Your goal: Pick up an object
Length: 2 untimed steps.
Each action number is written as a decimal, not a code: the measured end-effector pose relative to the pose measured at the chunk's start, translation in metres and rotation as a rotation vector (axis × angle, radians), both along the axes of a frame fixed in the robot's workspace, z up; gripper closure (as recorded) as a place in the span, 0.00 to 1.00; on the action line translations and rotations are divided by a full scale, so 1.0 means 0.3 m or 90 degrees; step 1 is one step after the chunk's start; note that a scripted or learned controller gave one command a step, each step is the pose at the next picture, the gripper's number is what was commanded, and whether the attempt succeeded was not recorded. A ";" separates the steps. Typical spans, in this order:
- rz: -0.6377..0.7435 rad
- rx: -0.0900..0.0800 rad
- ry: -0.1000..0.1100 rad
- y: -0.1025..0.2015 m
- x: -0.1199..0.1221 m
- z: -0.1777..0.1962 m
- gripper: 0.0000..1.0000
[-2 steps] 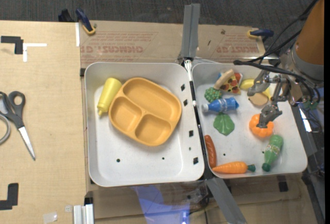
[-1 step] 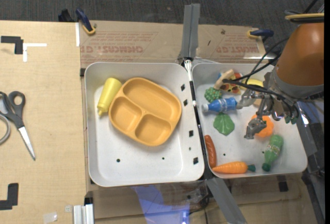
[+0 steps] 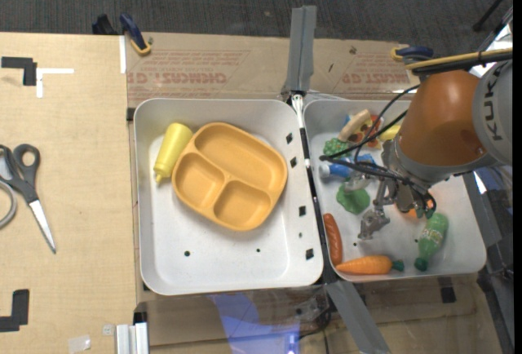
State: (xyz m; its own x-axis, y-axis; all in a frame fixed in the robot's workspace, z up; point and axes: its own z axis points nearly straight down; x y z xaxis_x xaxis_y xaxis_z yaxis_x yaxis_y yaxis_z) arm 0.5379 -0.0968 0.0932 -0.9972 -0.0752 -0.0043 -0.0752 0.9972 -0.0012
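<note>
My gripper (image 3: 373, 223) hangs in the right bin (image 3: 465, 263), low over its white floor near the middle. Just left of it and a little farther back lies a green lump (image 3: 353, 199). A red sausage (image 3: 333, 236) rests against the bin's left wall, and an orange carrot (image 3: 363, 265) lies along the front wall below the gripper. A green bottle (image 3: 431, 236) is to the gripper's right. A blue item (image 3: 336, 170) and a tan and red toy (image 3: 357, 126) sit toward the back. The arm's orange band (image 3: 436, 124) hides part of the back right of the bin.
The left bin (image 3: 163, 263) holds a yellow-orange divided plate (image 3: 228, 175) and a yellow bottle (image 3: 171, 150) beside it. Scissors (image 3: 28, 189) lie on the cardboard at far left. A grey divider strip (image 3: 300, 50) rises between the bins at the back.
</note>
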 end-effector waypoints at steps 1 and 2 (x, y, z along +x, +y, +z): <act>-0.072 0.001 -0.001 0.007 0.158 0.002 0.00; 0.002 0.000 0.015 -0.267 0.346 0.039 0.00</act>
